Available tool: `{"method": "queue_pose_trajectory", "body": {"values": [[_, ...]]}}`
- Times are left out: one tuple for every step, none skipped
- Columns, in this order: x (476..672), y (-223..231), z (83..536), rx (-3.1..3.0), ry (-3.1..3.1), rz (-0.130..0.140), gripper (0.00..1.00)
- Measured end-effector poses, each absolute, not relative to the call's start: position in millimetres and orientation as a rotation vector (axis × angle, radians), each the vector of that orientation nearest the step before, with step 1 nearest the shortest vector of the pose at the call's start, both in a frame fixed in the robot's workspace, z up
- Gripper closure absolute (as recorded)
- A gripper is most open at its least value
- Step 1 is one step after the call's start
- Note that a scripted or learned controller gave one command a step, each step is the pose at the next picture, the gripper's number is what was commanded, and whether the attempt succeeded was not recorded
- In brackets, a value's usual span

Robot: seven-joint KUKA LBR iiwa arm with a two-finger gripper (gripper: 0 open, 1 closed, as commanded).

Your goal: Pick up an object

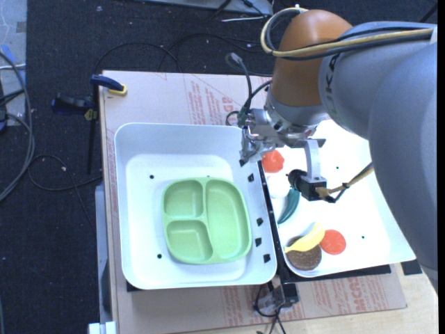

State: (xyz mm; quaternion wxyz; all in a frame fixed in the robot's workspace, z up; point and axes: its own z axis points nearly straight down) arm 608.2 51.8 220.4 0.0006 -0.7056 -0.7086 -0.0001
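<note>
Where left bin (132, 186) lies, green tray (206, 220) inside.

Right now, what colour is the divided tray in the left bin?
Light green, plain with no pattern; the divided tray shows clearly in the camera view.

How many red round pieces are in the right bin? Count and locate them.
2. One red piece lies just below the gripper, near the divider; the other red piece sits beside the yellow piece. The arm may hide more.
</note>
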Motion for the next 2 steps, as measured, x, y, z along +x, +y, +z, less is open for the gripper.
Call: {"method": "queue_pose_trajectory", "body": {"values": [[621.8,97.8,220.8,-2.217,-2.225,0.000,1.00],[622.0,95.8,220.9,-2.221,-2.222,0.000,0.00]]}}
